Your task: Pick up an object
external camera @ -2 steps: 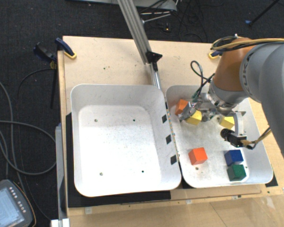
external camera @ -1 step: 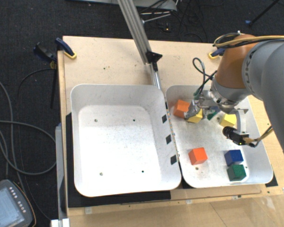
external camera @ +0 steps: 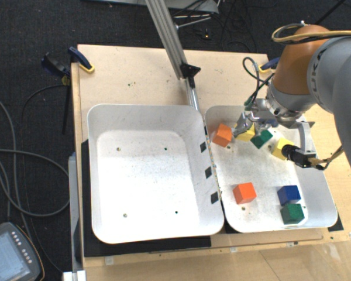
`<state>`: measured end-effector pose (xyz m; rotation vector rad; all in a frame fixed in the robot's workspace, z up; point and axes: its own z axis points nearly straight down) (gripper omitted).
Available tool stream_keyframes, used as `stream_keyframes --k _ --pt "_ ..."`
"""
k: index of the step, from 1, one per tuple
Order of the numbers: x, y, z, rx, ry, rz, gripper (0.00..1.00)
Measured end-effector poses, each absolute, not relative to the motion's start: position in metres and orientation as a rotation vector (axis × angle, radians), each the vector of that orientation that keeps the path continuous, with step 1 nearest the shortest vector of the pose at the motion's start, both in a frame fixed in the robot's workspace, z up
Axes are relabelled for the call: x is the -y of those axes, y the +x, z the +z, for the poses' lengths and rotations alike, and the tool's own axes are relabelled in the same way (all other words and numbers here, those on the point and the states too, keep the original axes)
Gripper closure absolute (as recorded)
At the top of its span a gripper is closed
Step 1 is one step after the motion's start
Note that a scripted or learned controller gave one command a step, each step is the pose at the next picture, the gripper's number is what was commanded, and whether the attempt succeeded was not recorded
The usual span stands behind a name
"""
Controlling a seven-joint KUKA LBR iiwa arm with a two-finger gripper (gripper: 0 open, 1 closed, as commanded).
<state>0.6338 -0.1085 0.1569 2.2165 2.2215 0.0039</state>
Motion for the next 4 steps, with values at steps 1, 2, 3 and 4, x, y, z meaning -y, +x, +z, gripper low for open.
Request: stream_keyframes --k 1,2,3,4 --pt "0.101 0.643 0.211 -2.222 2.213 0.006 1.00" --pt "0.101 0.644 0.254 -2.222 2.215 0.004 1.00" --pt "0.049 0.615 0.242 -2.232 2.217 -0.002 1.00" --pt "0.006 0.584 0.249 -2.232 2.216 -0.001 1.00"
